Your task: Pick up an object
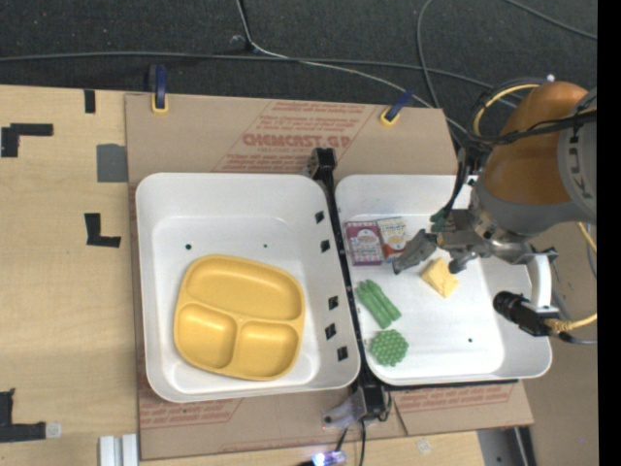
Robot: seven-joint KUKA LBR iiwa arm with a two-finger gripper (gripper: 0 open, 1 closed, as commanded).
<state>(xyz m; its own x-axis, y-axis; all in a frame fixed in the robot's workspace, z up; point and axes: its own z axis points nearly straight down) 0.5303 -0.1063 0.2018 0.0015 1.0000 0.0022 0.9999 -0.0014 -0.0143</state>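
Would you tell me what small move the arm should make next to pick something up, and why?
Probably a short descent onto the yellow wedge. The gripper sits just above it in the right bin, with nothing between its fingers, and the wedge lies apart from the green pod and the small box.

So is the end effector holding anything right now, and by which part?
Nothing is held. The end effector hangs open in the right bin, beside the yellow block.
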